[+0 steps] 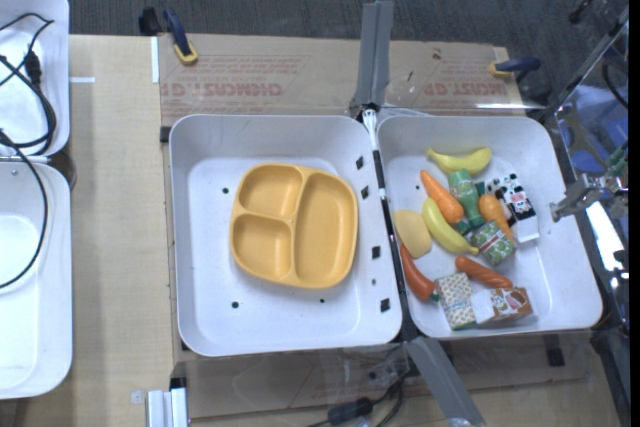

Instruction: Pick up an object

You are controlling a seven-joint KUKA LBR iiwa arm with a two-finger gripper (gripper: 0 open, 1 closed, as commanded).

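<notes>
Toys fill the right bin (560, 215); the jaws' state I cannot tell.

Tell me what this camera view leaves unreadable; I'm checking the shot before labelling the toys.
- Printing on the small cartons: too small to read.
- Green item: partly covered by the carrots, identity unclear.
- Gripper: at the right bin's edge, too small and blurred to judge.
</notes>
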